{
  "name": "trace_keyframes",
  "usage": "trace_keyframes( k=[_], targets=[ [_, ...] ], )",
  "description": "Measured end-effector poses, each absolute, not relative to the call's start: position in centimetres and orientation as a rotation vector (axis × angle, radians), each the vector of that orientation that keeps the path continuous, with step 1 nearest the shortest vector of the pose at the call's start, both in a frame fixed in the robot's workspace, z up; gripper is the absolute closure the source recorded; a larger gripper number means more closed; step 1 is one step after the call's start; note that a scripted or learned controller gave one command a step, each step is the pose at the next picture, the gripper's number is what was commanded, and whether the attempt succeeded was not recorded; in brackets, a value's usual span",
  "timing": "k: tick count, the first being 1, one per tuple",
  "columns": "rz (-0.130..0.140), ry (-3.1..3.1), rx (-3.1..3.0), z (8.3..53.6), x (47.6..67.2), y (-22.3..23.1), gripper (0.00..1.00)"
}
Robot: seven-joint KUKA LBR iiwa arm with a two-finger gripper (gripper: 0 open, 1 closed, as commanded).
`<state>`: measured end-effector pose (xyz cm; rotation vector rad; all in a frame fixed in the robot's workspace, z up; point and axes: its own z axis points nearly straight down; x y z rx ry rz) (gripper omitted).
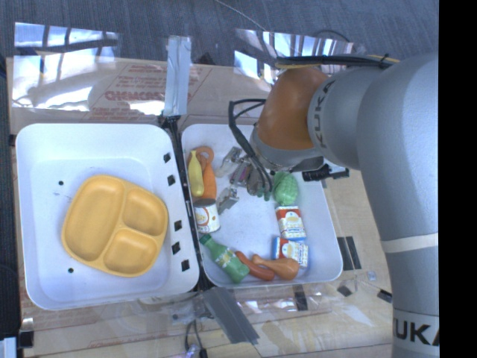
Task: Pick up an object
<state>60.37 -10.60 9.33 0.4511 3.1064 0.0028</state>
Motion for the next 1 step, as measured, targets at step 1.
trace_keyframes(
  k=[1],
  targets=[
    [-0.001, 3.107, 0.443, 10.39, 60.42, -10.67, 1.0]
  ],
)
